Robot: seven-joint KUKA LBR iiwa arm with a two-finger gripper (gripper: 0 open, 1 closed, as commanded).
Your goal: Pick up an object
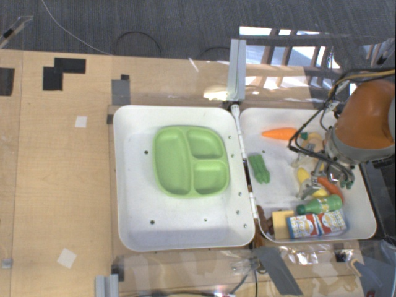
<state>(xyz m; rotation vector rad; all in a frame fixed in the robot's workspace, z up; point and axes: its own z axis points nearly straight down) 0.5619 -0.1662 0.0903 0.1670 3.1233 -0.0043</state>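
Grey and orange, the arm [370,124] reaches in from the right and bends down over the right bin [270,124]. We see its gripper [323,173] low among the items near the bin's middle, but cables and the wrist cover its tip, so we cannot tell how it is set or whether anything is caught in it.

Just beside the gripper we make out a small yellow piece [302,176] and an orange-red piece [327,184], too crowded to name. Right below them lies a green bottle [319,205] on its side, and touching that, a white and blue carton with red print [317,224] along the bin's near wall. A yellow block [281,222] sits at the carton's left end, in the near left corner of the bin.

Farther from the gripper, an orange carrot [279,133] lies near the far wall, and a green pickle-like toy [259,167] lies close to the bin's left wall.

We find the left bin [133,184] just beside the right one, their walls touching. A light green divided plate [190,161] with three compartments rests in its middle.

Both bins sit on a pale wooden bench [49,184].
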